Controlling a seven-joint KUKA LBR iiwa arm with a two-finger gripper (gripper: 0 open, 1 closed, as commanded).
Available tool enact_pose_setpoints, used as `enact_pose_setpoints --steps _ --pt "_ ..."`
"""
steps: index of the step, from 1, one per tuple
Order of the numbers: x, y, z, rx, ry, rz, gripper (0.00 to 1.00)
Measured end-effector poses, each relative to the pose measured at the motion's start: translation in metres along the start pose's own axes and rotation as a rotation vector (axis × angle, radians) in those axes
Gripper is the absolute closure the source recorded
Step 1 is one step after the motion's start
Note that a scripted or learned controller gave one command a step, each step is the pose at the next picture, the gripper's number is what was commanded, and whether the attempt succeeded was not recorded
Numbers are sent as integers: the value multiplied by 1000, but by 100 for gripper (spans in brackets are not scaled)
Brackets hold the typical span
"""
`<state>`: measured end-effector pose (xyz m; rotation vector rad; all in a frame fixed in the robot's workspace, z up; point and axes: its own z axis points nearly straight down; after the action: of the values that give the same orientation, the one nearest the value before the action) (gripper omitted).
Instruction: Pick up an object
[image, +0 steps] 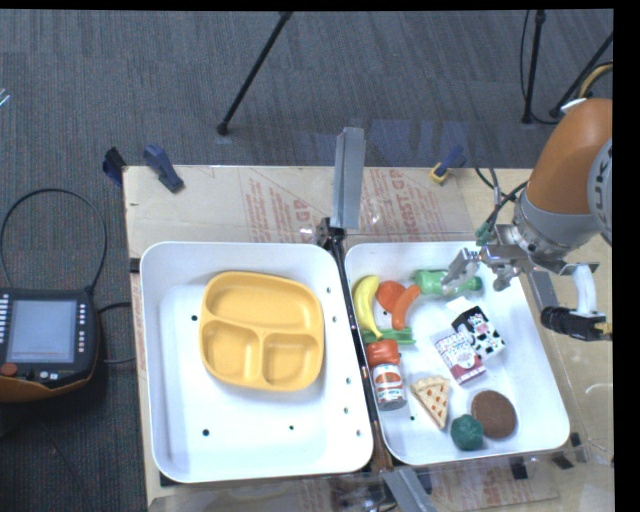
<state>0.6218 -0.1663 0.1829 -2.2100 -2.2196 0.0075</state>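
Observation:
The right bin (545, 375) holds several toy foods. Among them are a yellow banana (365, 303), an orange piece (398, 300), a green piece (432, 282), a cow-print carton (478, 332), a pink and white carton (458, 356), a red-capped bottle (385, 373), a pizza slice (433, 400), a brown cookie (493, 413) and a dark green ball (466, 431). My gripper (480, 270) hangs over the bin's far part, just right of the green piece and above the cow-print carton. Its fingers are spread open with nothing between them.
The left bin (180, 400) holds a yellow divided plate (263, 330). A grey upright post (348, 185) stands behind the gap between the bins. A handheld control pendant (45, 340) lies on the floor at the left. Blue and yellow clamps grip the bench's far edge.

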Motion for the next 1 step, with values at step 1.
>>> enact_pose_setpoints --steps 1 --pt "-12 -9 -30 -3 -2 200 0"
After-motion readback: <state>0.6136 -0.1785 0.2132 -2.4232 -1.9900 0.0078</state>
